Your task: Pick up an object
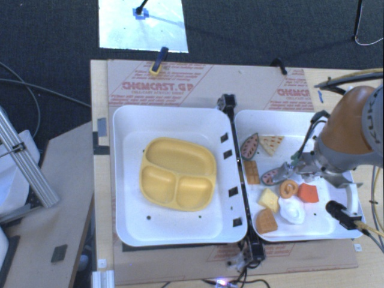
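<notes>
pincer low in the right bin, among toy food

the pincer (295,168) sits at the end of the grey and orange arm (351,128), down inside the right bin (312,117), and whether it is apart or together cannot be told from this slant. just beside its tip lies a reddish oval slice with dark seeds (276,175), and touching that side is an orange ring-shaped piece (288,189). a red-orange block (308,192) lies right below the wrist, with a white rounded piece (292,211) under it. a pale yellow wedge (269,200) and a brown bun-like piece (266,221) lie toward the bin's near left corner. further from the pincer, near the dividing wall, are a brown cracker strip (251,171), another seeded slice (249,144) and a tan triangular piece (272,143). nothing shows clamped at the tip. the left bin (129,137) carries a yellow divided tray (178,173), well apart from the pincer.
</notes>
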### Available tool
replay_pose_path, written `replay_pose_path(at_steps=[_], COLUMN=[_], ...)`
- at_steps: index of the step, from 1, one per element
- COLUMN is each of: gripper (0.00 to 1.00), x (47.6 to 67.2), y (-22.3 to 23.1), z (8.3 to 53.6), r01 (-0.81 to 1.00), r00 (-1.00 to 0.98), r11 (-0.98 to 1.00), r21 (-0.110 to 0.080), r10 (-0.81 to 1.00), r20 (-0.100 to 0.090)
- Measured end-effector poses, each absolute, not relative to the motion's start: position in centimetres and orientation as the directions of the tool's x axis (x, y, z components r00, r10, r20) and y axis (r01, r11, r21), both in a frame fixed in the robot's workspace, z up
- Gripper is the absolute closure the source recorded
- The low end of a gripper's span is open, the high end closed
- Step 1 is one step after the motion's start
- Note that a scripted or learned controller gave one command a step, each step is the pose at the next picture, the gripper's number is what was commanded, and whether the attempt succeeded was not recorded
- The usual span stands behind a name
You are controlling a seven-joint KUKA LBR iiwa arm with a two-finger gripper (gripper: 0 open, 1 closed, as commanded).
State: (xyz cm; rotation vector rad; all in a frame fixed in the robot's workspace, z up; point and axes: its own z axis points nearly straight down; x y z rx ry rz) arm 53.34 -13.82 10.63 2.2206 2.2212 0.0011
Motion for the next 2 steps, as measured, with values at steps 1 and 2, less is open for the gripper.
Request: replay_pose_path(at_steps=[1,2], gripper=[0.00,0.00], x=[48.6,53.8], y=[-10.1,-3.1], z=[8.4,19.1], r01=[1.000,1.000], r00=[-0.001,-0.014], r11=[0.001,0.014], r21=[0.001,0.014], r10=[1.000,1.000], r20=[0.002,0.001])
